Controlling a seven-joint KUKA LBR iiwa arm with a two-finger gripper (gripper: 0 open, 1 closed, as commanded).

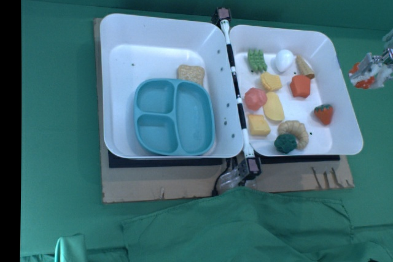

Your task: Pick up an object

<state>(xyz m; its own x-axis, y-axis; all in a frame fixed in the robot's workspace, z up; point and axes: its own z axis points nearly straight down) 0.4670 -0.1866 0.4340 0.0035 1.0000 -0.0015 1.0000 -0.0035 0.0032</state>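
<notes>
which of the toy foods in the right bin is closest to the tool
The red strawberry at the right bin's right side. It lies nearer the tool than the other red-orange pieces, the pepper-like one and the round one.

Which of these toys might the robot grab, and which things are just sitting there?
For the job:
gripper, at the right edge
red toy strawberry
green toy broccoli
white toy egg
green toy beans

Just lying about:
blue divided plastic plate
tan toy cracker
green cloth
</notes>
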